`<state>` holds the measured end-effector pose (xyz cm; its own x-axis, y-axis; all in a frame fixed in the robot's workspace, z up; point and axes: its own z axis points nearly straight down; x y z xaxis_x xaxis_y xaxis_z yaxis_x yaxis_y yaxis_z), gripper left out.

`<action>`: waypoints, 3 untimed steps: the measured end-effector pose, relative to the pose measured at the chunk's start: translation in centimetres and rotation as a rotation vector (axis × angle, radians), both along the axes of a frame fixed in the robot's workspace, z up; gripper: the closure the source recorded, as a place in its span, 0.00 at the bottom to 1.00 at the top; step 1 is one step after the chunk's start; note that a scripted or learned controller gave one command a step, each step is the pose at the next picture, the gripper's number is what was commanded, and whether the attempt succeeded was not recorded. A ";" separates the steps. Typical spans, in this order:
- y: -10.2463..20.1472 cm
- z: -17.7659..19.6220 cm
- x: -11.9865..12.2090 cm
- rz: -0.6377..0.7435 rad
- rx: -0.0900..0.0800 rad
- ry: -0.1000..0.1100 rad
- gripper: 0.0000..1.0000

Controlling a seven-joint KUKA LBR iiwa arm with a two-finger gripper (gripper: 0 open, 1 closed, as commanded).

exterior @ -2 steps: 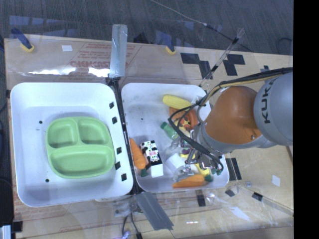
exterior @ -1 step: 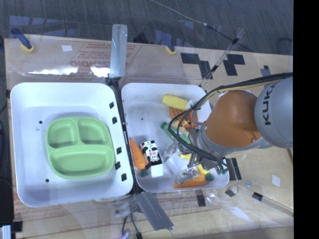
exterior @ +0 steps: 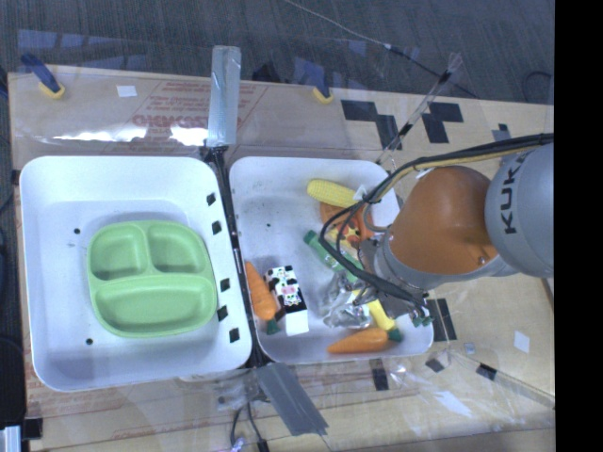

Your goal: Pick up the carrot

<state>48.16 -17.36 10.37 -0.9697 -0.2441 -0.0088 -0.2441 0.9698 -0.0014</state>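
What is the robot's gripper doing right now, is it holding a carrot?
Gripper: low in the right bin among the toys; open, shut or holding something cannot be told.

This is looking like a robotics lab, not a home or kitchen: a grey and orange arm (exterior: 471, 224) is reaching over a bench (exterior: 490, 347) that is carrying black marker squares (exterior: 443, 121) just beyond the arm. Two white bins (exterior: 38, 252) are sitting side by side to the arm's left, taped under clear plastic sheeting (exterior: 113, 111), and the food by the wrist is looking like toys (exterior: 283, 295).
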 end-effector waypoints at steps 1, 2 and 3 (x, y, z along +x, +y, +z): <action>0.0 0.0 0.0 0.000 0.000 0.001 0.00; -0.2 -1.2 0.3 0.038 -0.001 0.006 0.00; 0.0 -1.1 0.5 0.262 -0.001 0.005 0.00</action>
<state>48.70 -17.33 9.25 -0.8736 -0.4866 -0.0036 -0.4866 0.8736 -0.0008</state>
